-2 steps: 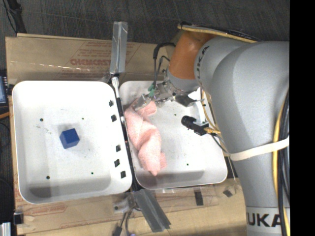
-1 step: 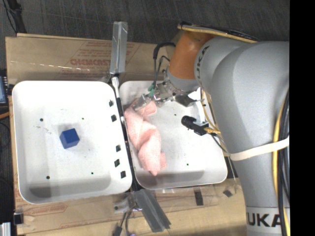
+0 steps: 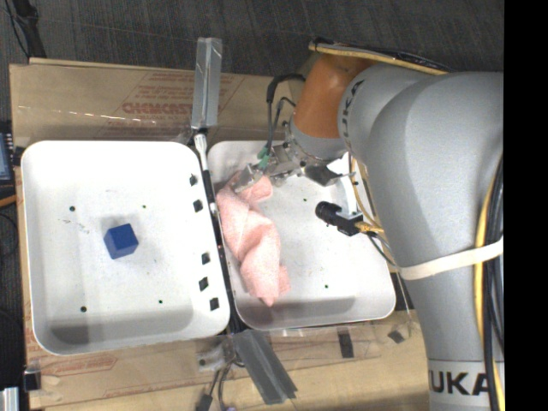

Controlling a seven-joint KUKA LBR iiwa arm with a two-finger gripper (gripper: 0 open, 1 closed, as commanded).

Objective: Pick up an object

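White letters "UKA" stand on the grey arm base (image 3: 458,382), well below and right of the gripper (image 3: 257,171). Faint red print on the cardboard (image 3: 128,101), up and left of it, is too blurred to read.

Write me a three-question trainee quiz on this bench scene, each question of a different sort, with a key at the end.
1. True or false: the blue cube lies in the same bin as the pink cloth.
2. Multiple choice: the gripper is closest to which part of the pink cloth? A) the end toward the top of the view B) the end toward the bottom of the view C) neither, it is over the left bin
3. Fill in: the pink cloth lies along the ______ wall of the right bin.

Key: 1. False; the cube sits in the left bin, the cloth in the right one. 2. A. 3. Left.
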